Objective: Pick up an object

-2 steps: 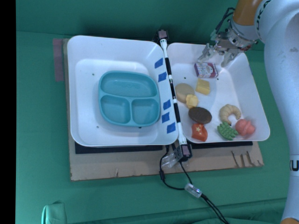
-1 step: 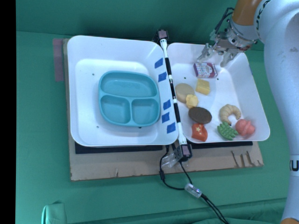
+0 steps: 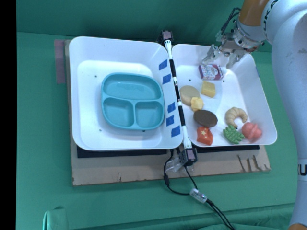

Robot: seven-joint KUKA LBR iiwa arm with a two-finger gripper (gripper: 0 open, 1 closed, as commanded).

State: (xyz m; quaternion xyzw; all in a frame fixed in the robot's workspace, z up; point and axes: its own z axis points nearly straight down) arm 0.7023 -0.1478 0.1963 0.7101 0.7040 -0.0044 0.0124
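Observation:
My gripper (image 3: 221, 57) hangs over the far edge of the right bin (image 3: 259, 102), open, with nothing between its fingers. Just below it lies a small purple and white carton (image 3: 210, 71). Nearer the camera lie a yellow cheese wedge (image 3: 208, 89), a tan potato-like piece (image 3: 189, 94), a small yellow piece (image 3: 196, 103), a brown patty (image 3: 205, 118), a croissant (image 3: 236, 114), a red piece (image 3: 205, 135), a green leafy piece (image 3: 233, 134) and a pink-red piece (image 3: 252, 130).
The left bin (image 3: 86, 56) holds a teal divided plate (image 3: 132, 101). A black and white bar with blue tape tabs (image 3: 175, 87) runs between the bins. Cables (image 3: 192, 188) trail off the bench's front edge.

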